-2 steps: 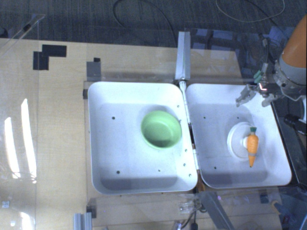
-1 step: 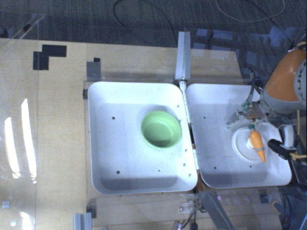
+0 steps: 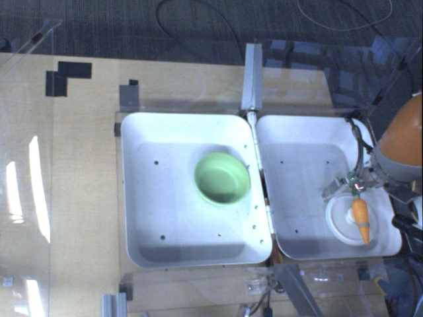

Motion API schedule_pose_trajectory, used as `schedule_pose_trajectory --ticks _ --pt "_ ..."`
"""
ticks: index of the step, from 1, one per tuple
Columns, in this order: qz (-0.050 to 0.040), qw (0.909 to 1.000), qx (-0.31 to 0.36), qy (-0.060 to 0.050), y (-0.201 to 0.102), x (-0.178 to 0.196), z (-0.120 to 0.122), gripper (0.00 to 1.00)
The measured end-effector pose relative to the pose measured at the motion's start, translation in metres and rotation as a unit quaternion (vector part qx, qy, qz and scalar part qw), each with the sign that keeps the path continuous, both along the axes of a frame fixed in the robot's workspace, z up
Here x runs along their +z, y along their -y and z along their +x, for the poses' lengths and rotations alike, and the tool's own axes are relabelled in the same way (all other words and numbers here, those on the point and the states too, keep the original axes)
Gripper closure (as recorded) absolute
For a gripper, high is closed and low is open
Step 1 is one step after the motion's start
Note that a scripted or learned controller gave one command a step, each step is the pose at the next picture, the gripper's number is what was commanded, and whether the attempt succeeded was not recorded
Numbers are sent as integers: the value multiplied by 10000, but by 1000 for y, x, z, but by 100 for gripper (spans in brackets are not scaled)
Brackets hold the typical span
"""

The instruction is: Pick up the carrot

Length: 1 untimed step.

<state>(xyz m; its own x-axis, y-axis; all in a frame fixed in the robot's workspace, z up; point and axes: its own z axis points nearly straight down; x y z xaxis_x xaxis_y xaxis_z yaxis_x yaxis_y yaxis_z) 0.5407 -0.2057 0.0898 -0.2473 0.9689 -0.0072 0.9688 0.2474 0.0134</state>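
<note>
- A small orange carrot, its narrow tip pointing toward 6 o'clock, lies on a white plate in the right bin, at the bin's 4 o'clock corner.
- The end effector hangs just above the carrot's blunt top, at the carrot's 12 o'clock; whether it is released or clenched cannot be told.
- A green bowl sits in the left bin, toward 3 o'clock.
- Both bins rest on a pale wooden surface.

Pale wooden bench, dark grey carpet, black cables trailing
</note>
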Motion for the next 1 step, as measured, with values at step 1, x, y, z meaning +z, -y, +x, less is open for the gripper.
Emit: schedule_pose_trajectory --ticks 1 --pt "5 9979 652 20 -4 0 -46 0"
